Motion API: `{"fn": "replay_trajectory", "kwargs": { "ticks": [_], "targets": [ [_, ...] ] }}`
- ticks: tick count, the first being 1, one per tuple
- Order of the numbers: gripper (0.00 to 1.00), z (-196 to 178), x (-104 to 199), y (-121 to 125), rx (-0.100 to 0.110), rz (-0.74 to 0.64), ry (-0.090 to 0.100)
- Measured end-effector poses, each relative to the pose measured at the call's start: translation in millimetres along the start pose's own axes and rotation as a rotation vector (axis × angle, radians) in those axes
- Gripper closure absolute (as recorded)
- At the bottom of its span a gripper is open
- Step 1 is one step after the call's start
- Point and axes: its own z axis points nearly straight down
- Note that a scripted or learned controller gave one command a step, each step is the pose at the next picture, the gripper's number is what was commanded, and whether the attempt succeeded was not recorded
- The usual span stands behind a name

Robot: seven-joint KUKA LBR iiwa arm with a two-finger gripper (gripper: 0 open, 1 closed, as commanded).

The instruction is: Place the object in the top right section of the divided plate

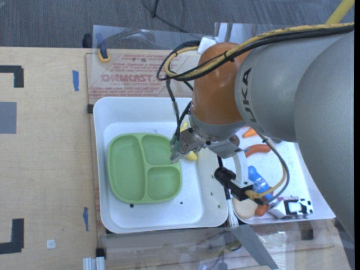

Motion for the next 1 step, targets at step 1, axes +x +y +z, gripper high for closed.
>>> {"fn": "replay_trajectory", "kwargs": {
  "ticks": [1],
  "targets": [
    [1.00,37.3,11.3,-51.9,0.003,-0.255,0.003]
  ]
}}
